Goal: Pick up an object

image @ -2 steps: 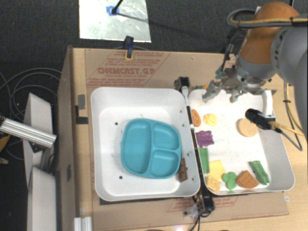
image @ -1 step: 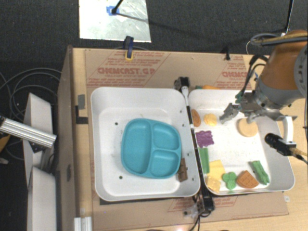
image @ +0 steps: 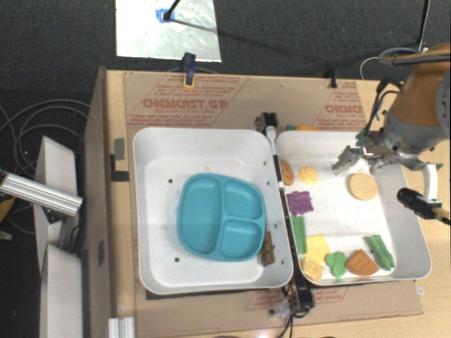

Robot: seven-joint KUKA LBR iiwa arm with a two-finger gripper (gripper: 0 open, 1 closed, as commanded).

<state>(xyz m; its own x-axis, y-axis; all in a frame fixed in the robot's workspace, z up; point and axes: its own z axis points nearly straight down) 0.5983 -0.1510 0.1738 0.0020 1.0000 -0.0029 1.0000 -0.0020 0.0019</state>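
Cardboard covers the surface (image: 211, 101) under two white bins. Over the right bin (image: 409, 248), the gripper (image: 365, 157) hangs with fingers spread, grasping nothing, just above a round tan cookie (image: 363, 186). A blue divided plate (image: 220, 217) fills the left bin (image: 162, 153).

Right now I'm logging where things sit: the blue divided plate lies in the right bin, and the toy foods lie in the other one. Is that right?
Not quite. The camera view shows the blue divided plate in the left bin, not the right. The toy foods, such as the purple grapes, lie in the other one, the right bin.
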